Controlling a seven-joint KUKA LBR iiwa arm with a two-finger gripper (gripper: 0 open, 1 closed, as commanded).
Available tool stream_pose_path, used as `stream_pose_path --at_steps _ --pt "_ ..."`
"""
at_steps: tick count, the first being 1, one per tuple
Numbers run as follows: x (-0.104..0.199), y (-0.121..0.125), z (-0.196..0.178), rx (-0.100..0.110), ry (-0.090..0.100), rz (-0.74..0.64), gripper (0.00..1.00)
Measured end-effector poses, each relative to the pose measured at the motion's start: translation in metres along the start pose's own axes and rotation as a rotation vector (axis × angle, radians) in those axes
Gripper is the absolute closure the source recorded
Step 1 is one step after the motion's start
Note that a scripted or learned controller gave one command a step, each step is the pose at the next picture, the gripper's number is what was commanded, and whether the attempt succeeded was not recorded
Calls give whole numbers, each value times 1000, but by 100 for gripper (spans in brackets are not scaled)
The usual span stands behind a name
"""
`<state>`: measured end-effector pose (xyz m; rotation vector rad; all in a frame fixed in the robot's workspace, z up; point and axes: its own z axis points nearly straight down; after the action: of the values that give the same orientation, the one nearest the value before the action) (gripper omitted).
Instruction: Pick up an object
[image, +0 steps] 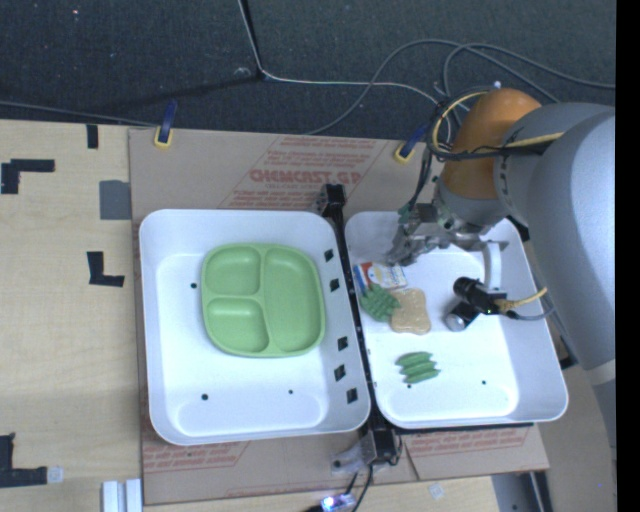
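We see the desk (60, 300), pale wood with a brown cardboard sheet (300, 170) under two white bins. The grey arm (570, 220) with its orange band (490, 140) reaches in from the right over the right bin (520, 390). The left bin (170, 380) carries a green divided plate (263, 299), lying flat near its middle. In the right bin, the hand (403, 252) is low over the bin's upper left part; we cannot tell how it is set. Just below it lie a small red, white and blue packet (378, 275), a green leafy piece (380, 303) and a tan bread-like piece (411, 312), the last two touching. A green pea pod (417, 366) lies apart, nearer the bin's front.
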<state>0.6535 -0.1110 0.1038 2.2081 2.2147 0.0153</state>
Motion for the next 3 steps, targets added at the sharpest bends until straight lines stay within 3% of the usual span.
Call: stream_pose_path --at_steps 2,3 --pt "2 15 -120 12 2 1 100" --pt "2 17 -153 14 3 2 100"
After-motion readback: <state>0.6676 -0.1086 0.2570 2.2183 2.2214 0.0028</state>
